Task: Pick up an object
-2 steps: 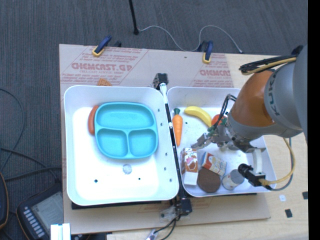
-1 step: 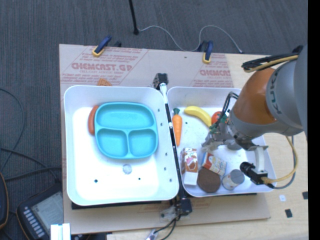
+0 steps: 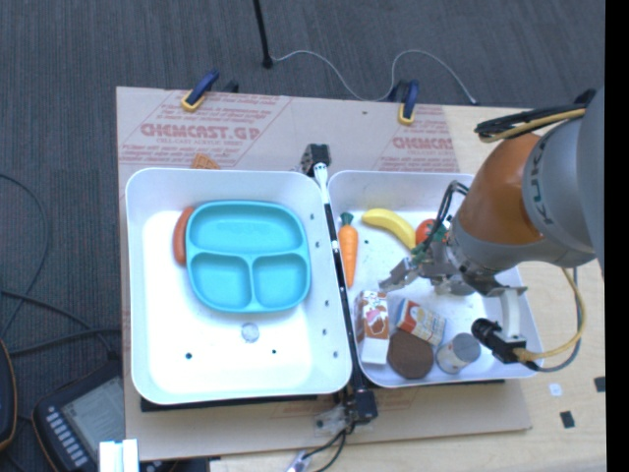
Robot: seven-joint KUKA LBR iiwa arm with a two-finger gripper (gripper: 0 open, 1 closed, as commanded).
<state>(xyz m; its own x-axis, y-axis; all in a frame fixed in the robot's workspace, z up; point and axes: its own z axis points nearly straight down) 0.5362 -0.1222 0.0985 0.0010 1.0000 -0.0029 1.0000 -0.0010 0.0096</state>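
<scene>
Claw [image 3: 405, 271] — grip state unclear — hovers mid right bin [image 3: 432, 184], near banana [image 3: 389, 227].

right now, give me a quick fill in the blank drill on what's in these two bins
1. The blue divided plate lies in the ____ bin of the camera view.
2. The banana is coloured ____.
3. The carrot lies along the right bin's ____ wall.
4. The arm's wrist band is ____.

Missing words: left; yellow; left; orange
</scene>
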